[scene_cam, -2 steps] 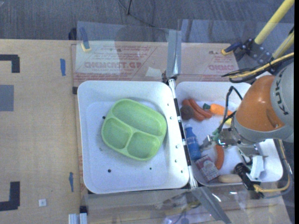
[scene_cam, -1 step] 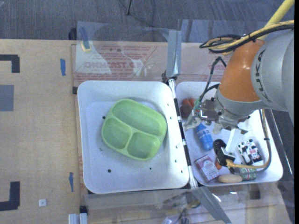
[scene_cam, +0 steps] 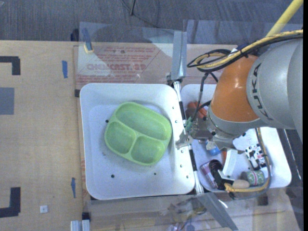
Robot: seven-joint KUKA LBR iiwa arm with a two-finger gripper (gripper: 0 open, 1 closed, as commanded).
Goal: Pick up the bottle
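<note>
Looming closest, my arm is hanging over the right bin, hiding the gripper (whether anything is held, I cannot tell), while I am guessing the bottle, lying near-right among clutter, is light, slick and best taken mid-body.

A single camera looked down from above the wooden surface at a slight slant, fixed in place. It stood far enough off to take in both white bins: the left bin showed whole near the middle of the frame, and the right bin lay toward the right edge, largely covered by the arm, which came in from the right and loomed large because it rose toward the lens. The upper strip of the frame reached past the surface to a grey carpeted floor beyond it.
</note>
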